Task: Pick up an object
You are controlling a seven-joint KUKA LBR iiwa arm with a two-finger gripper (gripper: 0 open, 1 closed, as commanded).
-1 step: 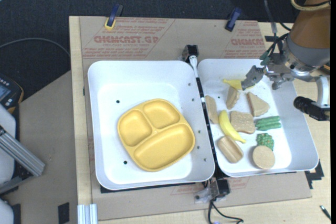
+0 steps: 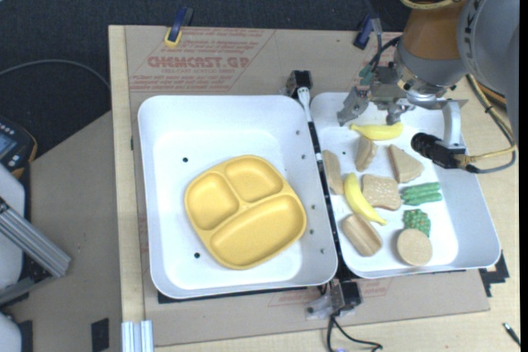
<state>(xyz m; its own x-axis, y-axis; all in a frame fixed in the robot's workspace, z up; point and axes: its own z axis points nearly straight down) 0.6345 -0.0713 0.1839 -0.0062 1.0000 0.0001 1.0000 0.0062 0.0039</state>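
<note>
Hovering over the far end of the right bin [image 2: 483,231], the pincer [image 2: 375,103] hangs just above a small yellow banana [image 2: 377,130]; whether it grips anything, I cannot tell. More toy food lies nearby: a second banana [image 2: 360,199], bread pieces [image 2: 382,191], green vegetables [image 2: 421,194]. A yellow divided plate [image 2: 245,210] sits in the left bin [image 2: 165,136].

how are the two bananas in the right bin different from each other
The upper banana lies crosswise at the bin's far end, right under the hand; the lower banana runs lengthwise mid-bin, away from the hand. The upper one looks smaller and lies apart from the other food; the lower one is crowded by pieces. Both are yellow and curved.
</note>
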